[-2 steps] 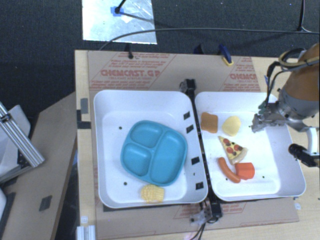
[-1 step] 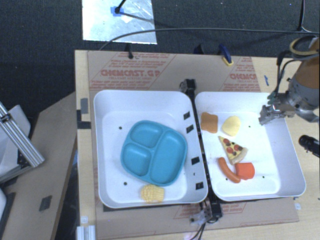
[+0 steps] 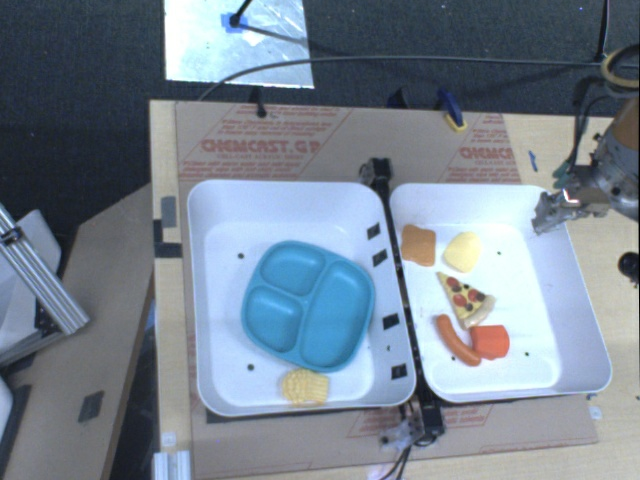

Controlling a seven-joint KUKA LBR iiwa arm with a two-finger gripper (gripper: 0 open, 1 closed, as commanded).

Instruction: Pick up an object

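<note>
At the right bin's [image 3: 570, 268] far right edge, the gripper [image 3: 552, 211] hangs above the rim; how it stands I cannot tell. The food lies to its left, inside this bin: the yellow piece [image 3: 461, 252] is nearest, the sausage [image 3: 455, 339] lies slanted, further.

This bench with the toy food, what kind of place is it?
Probably a robotics lab test bench: two white bins taped to board, toy food such as a pizza slice and a blue plate, and a robot gripper at the edge.
</note>
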